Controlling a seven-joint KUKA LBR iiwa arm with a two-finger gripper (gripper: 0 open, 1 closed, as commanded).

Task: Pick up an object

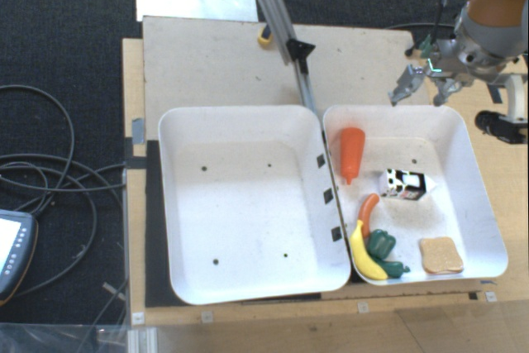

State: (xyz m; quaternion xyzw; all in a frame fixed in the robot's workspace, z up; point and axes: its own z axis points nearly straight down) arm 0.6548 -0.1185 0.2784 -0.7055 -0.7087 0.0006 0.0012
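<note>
In right bin (475, 169), upright carrot (352, 153)

A bare white bin (240, 202) sat on the left (four small dark dots marked its floor) upon a tan bench (215, 62). A grey pole (273, 0) slanted down toward the bins' shared edge. Black cables (50, 169) looped over dark carpet at left, near a screened handheld device (12, 248).

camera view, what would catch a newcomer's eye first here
Probably the orange carrot, lying against the right bin's left wall. Next the bright cluster at that bin's near edge: a yellow banana beside a green pepper. Above the bin's far edge, the gripper hangs with its fingers spread.
</note>
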